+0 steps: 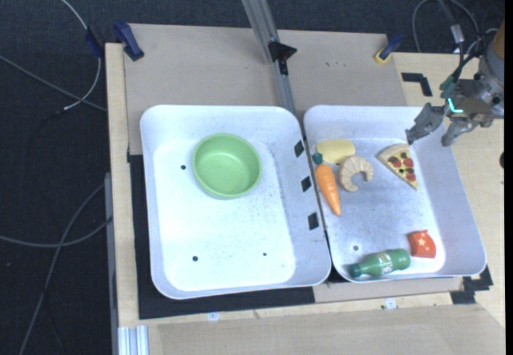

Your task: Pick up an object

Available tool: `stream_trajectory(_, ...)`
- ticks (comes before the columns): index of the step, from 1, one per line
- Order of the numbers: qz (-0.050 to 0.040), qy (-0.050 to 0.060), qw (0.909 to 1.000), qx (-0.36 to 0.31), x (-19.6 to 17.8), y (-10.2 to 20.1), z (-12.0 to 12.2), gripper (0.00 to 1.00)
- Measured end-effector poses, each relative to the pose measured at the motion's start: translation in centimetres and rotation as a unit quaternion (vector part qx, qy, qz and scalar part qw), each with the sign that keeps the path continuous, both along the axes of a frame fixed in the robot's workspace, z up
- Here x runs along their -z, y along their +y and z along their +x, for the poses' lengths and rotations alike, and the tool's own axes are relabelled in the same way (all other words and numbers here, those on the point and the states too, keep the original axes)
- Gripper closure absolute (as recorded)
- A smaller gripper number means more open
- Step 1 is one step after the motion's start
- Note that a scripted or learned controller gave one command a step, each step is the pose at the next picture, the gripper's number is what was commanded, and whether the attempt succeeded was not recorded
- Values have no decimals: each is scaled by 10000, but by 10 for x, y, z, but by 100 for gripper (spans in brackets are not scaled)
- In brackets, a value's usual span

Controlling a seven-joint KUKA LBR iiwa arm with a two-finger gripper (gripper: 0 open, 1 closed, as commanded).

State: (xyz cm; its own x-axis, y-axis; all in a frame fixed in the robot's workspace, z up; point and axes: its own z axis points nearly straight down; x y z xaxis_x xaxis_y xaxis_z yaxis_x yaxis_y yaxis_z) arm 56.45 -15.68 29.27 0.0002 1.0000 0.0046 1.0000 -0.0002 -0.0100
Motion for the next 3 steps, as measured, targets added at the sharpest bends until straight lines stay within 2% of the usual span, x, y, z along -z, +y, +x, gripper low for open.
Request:
stream_trajectory(1,-4,-27,10000,-2,-3,0,1,0)
stream_trajectory(2,4,21,10000,0,61,5,-3,0)
stream_trajectory(3,8,30,10000,9,118,-5,-5,0)
